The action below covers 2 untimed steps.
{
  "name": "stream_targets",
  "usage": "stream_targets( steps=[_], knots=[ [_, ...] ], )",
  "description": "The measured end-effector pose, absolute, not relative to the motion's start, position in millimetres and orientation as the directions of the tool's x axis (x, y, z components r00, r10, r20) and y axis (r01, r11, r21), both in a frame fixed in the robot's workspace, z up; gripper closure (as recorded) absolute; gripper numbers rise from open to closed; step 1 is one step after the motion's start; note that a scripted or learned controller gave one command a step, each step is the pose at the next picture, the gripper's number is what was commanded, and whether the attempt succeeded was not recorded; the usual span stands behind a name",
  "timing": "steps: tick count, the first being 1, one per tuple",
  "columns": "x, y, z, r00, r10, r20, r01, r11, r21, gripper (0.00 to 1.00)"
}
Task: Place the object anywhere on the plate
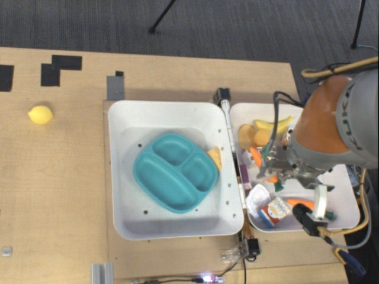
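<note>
A teal divided plate (pixel 174 171) lies in the left white bin (pixel 127 218). The right bin (pixel 349 220) holds several small items: a banana (pixel 273 125), a round yellow-orange fruit (pixel 248 136), an orange carrot-like piece (pixel 255 156), a white packet (pixel 258 196) and a red-and-white carton (pixel 276 208). My gripper (pixel 277 171) hangs low over the middle of the right bin, among these items, under the grey arm with its orange band (pixel 323 120). The wrist hides what lies beneath it.
A small yellow wedge (pixel 214 157) rests against the plate's right edge in the left bin. A lemon (pixel 40 115) sits on the wooden bench far left. Black marks (pixel 59 68) lie at the bench's back left. Cables (pixel 331 241) trail by the right bin's front.
</note>
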<state>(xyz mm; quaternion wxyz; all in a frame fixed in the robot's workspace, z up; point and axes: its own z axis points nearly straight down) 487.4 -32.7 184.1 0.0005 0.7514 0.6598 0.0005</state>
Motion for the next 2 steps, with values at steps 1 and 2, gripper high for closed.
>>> stream_targets(
  steps=[1,2],
  knots=[
    [533.1,22.8,247.1,-0.066,0.998,0.0,0.998,0.066,0.004,1.0],
    [557.6,103.6,205.3,-0.205,0.979,0.001,0.979,0.205,0.001,1.0]
  ],
)
